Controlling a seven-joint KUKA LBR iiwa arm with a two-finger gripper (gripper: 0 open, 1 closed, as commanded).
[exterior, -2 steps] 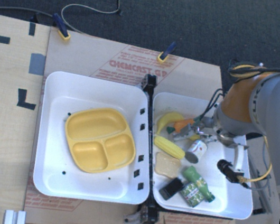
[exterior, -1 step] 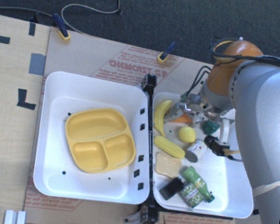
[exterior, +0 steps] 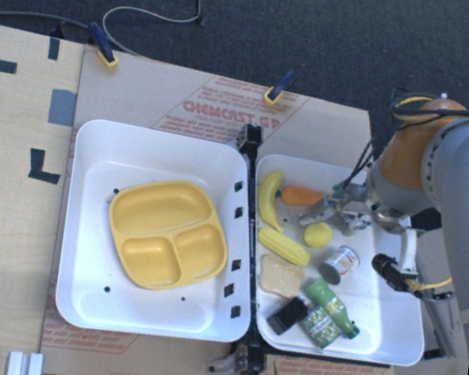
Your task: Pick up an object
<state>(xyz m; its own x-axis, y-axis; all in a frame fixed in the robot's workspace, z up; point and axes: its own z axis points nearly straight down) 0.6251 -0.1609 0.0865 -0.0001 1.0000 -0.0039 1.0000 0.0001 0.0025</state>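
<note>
Seen from above at a slant: two shallow white bins side by side on a cardboard sheet (exterior: 221, 112) printed in red with what reads roughly as "CHEMCAST GP", partly smudged. Pinned at the far edge by two yellow clamps (exterior: 279, 88). A thin cable (exterior: 148, 16) looping over the dark floor behind.

In the left bin (exterior: 73, 288): a yellow divided plate (exterior: 168, 233) with three sections, lying flat near the middle.

In the right bin (exterior: 396, 341): a banana (exterior: 268, 197) along the left wall, an orange carrot-like piece (exterior: 301, 197) just beside its upper end, a small yellow ball (exterior: 318, 235) near the middle, a corn cob (exterior: 283, 246) below the banana, a pale slice of bread (exterior: 280, 276) under that, a small tin can (exterior: 341, 262) on its side with a label too small to read, a green bottle (exterior: 327, 313) lying tilted with an unreadable label, and a black block (exterior: 287, 315) touching the bottle's left side.

Reaching in from the right: the grey arm (exterior: 465, 178) with its orange band, the gripper (exterior: 338, 211) low over the right bin, just above the yellow ball and beside the carrot-like piece. Nothing visibly between the fingers; open or shut, cannot tell from this angle
</note>
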